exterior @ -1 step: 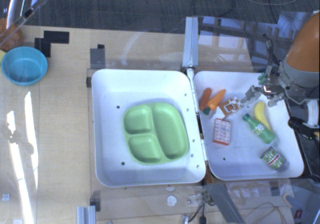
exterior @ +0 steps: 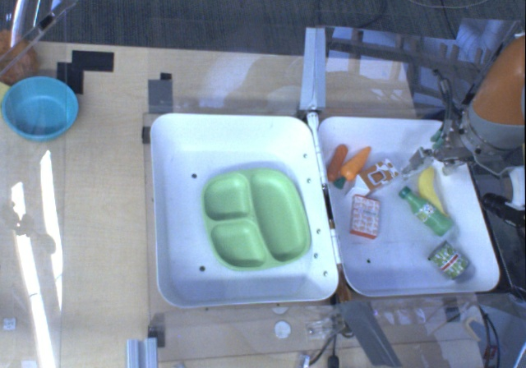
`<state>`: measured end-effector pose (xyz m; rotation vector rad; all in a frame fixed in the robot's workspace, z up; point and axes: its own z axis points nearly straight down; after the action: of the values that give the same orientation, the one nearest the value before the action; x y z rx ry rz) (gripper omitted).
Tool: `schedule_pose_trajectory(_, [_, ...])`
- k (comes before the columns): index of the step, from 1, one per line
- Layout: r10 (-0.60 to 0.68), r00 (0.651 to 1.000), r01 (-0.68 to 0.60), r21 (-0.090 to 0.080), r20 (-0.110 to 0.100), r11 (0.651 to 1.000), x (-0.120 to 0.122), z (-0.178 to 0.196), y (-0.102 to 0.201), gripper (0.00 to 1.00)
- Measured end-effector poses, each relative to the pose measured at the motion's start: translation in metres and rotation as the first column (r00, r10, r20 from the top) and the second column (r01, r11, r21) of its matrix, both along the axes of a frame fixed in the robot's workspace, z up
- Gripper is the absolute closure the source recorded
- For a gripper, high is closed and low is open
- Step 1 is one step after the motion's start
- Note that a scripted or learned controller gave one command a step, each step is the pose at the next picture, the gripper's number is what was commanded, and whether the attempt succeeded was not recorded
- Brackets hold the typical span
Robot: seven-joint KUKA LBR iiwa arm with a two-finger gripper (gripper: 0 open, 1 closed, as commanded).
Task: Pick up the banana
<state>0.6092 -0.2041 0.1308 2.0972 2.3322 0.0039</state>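
The yellow banana (exterior: 429, 188) lies in the right bin (exterior: 485, 276), near its far right side, partly tucked behind the green bottle (exterior: 426, 210). My gripper (exterior: 433, 163) hangs just above the banana's far end, reaching in from the right. Its fingers stand open, one pale fingertip (exterior: 415, 161) pointing left toward the small carton. Nothing is between the fingers.
In the right bin lie two orange carrots (exterior: 348, 163), a small orange-and-white carton (exterior: 380, 173), a red snack box (exterior: 365, 216) and a green can (exterior: 448, 259). The left bin (exterior: 177, 194) holds a green divided plate (exterior: 255, 217). A blue bowl (exterior: 39, 108) sits far left.
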Motion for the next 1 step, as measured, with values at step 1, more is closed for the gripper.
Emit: schedule_pose_trajectory(1, [0.198, 0.980, -0.198, 0.011, -0.012, 0.980, 0.0602, -0.0434, 0.0051, 0.00])
